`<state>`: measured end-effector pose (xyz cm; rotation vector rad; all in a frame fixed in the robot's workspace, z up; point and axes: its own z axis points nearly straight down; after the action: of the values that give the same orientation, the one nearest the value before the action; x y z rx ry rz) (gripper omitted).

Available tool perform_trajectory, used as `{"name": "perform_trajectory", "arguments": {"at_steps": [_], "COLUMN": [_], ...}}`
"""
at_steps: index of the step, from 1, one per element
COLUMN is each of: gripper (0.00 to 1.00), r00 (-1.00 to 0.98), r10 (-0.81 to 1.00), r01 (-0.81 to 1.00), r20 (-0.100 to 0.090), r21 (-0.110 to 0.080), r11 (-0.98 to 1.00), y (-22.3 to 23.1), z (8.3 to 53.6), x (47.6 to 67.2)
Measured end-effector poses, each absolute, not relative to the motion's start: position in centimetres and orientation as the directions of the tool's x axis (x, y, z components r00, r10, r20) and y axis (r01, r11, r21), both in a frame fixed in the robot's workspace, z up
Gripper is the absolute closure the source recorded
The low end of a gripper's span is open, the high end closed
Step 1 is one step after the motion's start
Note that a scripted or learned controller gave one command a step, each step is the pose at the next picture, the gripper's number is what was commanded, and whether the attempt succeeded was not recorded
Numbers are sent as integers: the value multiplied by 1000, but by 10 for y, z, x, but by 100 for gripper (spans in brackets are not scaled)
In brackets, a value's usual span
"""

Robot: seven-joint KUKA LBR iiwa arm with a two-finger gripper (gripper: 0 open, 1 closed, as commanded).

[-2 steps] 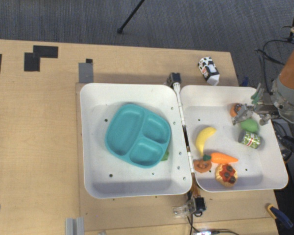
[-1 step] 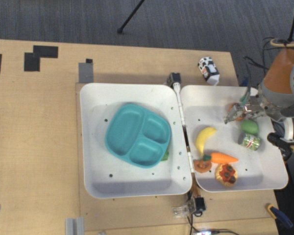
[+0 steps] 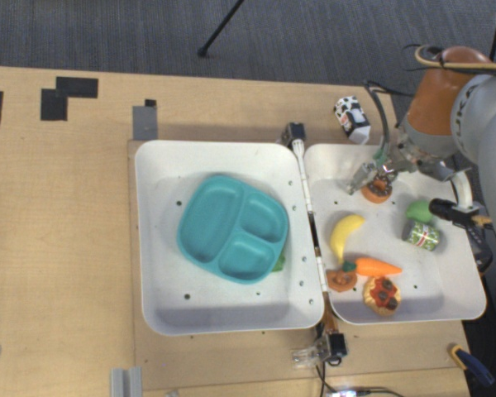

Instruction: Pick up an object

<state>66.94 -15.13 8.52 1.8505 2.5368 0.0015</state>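
end effector point(image 3: 379, 174): low in the right bin's far part, right over a small orange-brown thing. Can't tell if the fingers are spread or pinched, too small and cluttered from this angle.
orange thing point(image 3: 378, 190): sits directly under the end effector tip, touching or nearly so. Honestly can't say whether it's gripped or just lying on the bin floor.
arm point(image 3: 459, 114): grey with the orange band, coming in from the right behind the end effector.
banana point(image 3: 345, 231): toward the camera and a bit left of the end effector, near the divider between the bins.
carrot point(image 3: 377, 265): further toward the camera, almost straight below the end effector in the picture, lying flat.
tomato point(image 3: 342, 279): just left of the carrot, touching it by the looks of it.
pastry point(image 3: 383, 295): closest to the camera, just past the carrot.
green can point(image 3: 422, 227): to the right of the end effector and nearer the camera, lying on its side.
right bin point(image 3: 446, 304): holds all of the above.
tray point(image 3: 234, 227): teal, divided, well off to the left in the left bin point(image 3: 161, 246).
cow toy point(image 3: 351, 117): on the counter point(image 3: 58, 246), just beyond the right bin, behind and left of the end effector.
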Motion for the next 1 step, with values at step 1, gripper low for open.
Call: {"name": "perform_trajectory", "arguments": {"at_steps": [1], "gripper": [100], "r00": [-308], "r10": [951], "r01": [951], "r20": [-4], "r21": [8], "r11": [308], "y": [-151], "z": [97], "x": [671]}}
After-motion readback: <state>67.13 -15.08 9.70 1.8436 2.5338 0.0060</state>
